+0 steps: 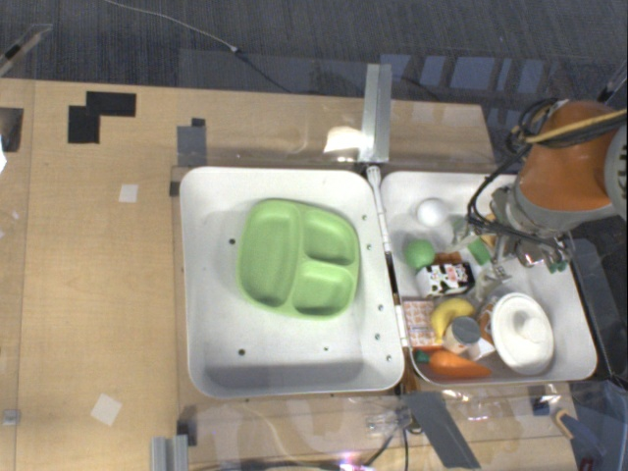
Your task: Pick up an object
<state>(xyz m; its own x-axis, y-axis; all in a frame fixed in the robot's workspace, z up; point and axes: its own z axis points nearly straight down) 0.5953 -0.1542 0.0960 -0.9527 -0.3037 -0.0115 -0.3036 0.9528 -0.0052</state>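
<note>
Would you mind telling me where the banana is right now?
The banana lies in the right bin, near its front, just left of the white bowl and above the carrot.

green divided plate [298,256], left bin [211,361]
</note>
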